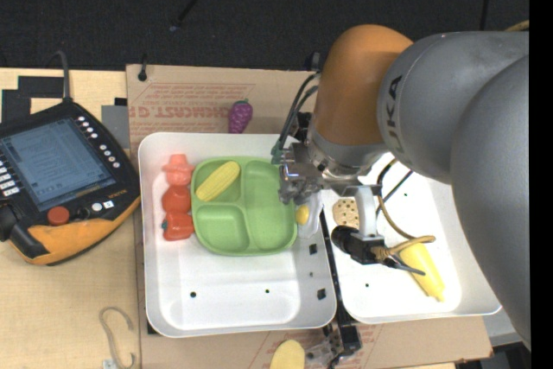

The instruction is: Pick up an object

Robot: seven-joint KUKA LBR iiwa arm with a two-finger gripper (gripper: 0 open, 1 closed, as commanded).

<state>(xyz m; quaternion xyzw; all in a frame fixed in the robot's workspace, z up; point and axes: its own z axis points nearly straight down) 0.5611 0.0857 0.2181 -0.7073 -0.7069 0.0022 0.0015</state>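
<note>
The grey arm [449, 99] carries big letters, seemingly "KU", sideways on its casing; the red print on the cardboard [194, 104] under the bins is upside down and too faint for me to read. The pincer [298, 186] hangs at the right rim of the green tray [251, 225] in the left bin [225, 307]; whether it is apart or together I cannot tell. A corn cob [216, 180] lies in the tray, a red figure [176, 203] just left of it

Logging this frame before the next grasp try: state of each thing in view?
green divided plate: upright in left bin
corn cob: lying in plate's top-left compartment
red figure: lying beside plate
banana: lying in right bin
teach pendant: screen lit
gripper: over plate's right edge
</note>
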